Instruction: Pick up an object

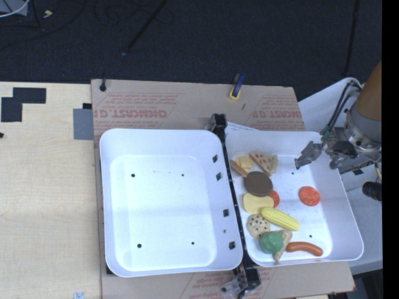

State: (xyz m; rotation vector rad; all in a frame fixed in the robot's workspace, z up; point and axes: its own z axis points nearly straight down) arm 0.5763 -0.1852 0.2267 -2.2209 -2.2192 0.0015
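A wooden bench (43,192) bears cardboard (187,108) under two white bins (162,139).

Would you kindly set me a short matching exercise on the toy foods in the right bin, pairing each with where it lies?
Things:
1. corn cob
2. tomato
3. sausage
4. brown round cookie

Places:
A. alone, toward the bin's right side
B. near the bin's front edge
C. in the cluster by the divider, below the waffle wedge
D. slanted, just above the green vegetable

Pairs: 1-D, 2-A, 3-B, 4-C
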